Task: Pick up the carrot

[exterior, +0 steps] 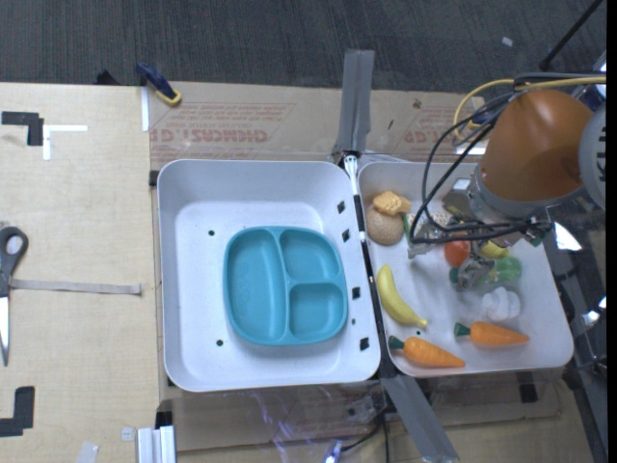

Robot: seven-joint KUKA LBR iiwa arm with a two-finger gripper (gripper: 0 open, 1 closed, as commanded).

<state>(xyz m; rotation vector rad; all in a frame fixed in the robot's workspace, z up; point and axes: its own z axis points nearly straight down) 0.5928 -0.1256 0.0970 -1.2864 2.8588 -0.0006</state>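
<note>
Two carrots lie in the right bin (554, 355) near its front wall: one carrot (431, 353) at front left, long axis roughly left-right, tip pointing right; a second carrot (496, 334) just beside it to the right, similarly oriented. You'll find the gripper (469, 270) above the bin's middle, so both carrots lie toward the front from it. The banana (397, 297) sits left of them. Gripper state: cannot tell. Teal divided plate (286, 285) sits in the left bin (183, 258).

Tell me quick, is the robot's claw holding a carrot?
End effector: above the right bin; open or closed cannot be told, no carrot seen in it.
</note>
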